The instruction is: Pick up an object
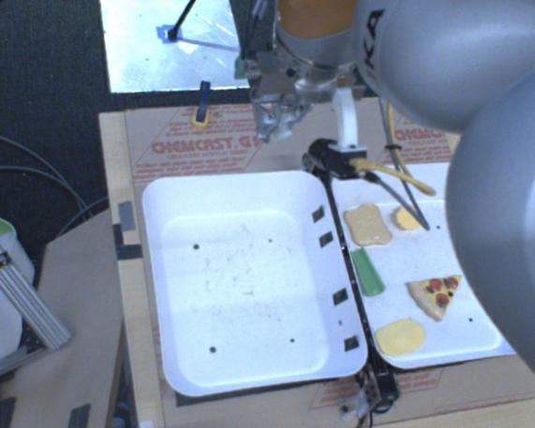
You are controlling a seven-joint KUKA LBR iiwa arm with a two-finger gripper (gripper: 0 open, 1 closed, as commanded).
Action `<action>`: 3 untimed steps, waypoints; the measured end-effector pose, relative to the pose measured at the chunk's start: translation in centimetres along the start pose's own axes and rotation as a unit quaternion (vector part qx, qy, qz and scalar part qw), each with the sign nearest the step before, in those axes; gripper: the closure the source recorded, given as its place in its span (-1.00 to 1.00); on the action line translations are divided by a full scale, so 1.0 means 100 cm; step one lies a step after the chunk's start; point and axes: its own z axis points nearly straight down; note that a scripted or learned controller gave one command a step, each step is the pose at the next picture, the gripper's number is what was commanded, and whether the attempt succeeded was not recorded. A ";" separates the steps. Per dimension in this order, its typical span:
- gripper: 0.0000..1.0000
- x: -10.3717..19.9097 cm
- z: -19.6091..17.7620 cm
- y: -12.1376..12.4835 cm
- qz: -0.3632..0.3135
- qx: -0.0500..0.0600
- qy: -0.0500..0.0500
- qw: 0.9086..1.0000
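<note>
- Now the hand (275,121) hangs above the printed cardboard sheet (195,145) on the table (85,273), just beyond the far right corner of the left bin (164,265).
- Whether the hand is open or closed cannot be told from this angle, and the view shows nothing gripped in it.
- The grey arm (439,41) reaches in from the right, its orange band (322,1) at the top edge of the view, and it covers the near right corner of the right bin (450,346).
- All the items to pick lie in the right bin, well apart from the hand.
- A toast slice (367,225) lies flat near that bin's far left corner, with a small yellow piece (406,218) just beside it on the right.
- A green stick-shaped piece (367,272) lies along the bin's left edge, just nearer than the toast.
- A pizza slice (435,296) sits toward the bin's middle, its point turned to the near edge.
- A flat yellow oval (400,338) rests by the near left corner.
- Black clips (340,297) line the edge where the two bins meet.
- A small blue and yellow item (203,106) lies at the cardboard's far edge, left of the hand.
</note>
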 end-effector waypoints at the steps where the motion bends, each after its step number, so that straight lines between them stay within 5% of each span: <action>1: 1.00 0.004 0.114 0.011 0.001 0.012 -0.003 1.000; 2: 1.00 -0.004 0.079 -0.062 0.003 0.010 -0.002 1.000; 3: 1.00 -0.093 0.117 -0.133 0.007 0.014 -0.004 1.000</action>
